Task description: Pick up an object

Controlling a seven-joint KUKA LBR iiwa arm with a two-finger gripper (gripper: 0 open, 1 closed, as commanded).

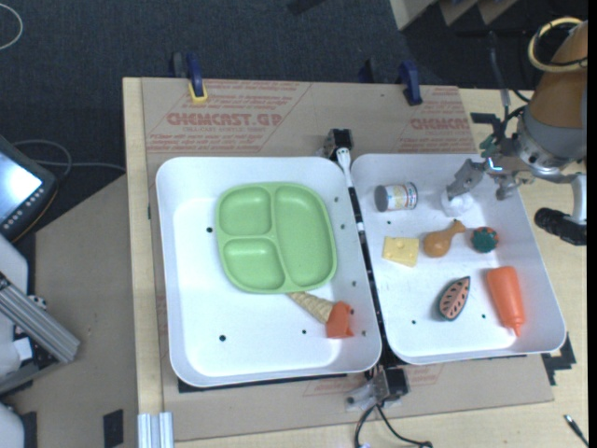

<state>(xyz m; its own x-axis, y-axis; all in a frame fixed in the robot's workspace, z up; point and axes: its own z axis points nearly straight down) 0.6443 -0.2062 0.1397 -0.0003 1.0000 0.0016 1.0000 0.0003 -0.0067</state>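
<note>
My gripper [464, 187] hangs over the far part of the right bin [536, 329], reaching in from the right, with its pale fingers angled down toward the bin floor; whether they are spread or closed I cannot tell, and nothing shows between them. Just to my gripper's left lies a small jar [396, 197] on its side, near but apart from it. Nearer the camera, below my gripper, a drumstick-shaped brown toy [443, 240] rests with its thin end pointing up toward me, and just beside it to the right sits a small dark green round piece [483, 241]. A yellow cheese wedge [402, 251] lies left of the drumstick, touching or nearly touching its fat end. Further toward the near rim are an orange carrot [506, 297], lying lengthwise along the right side, and a dark oval piece with an orange face [453, 299] to its left. All of these sit on the bin floor, none lifted. The left bin [187, 334] holds a green divided plate [276, 236] in its middle, and by the plate's near edge an ice-cream cone [311, 302] lies flat with an orange piece [340, 320] at its right end. Both bins rest side by side on the counter [140, 250].
</note>
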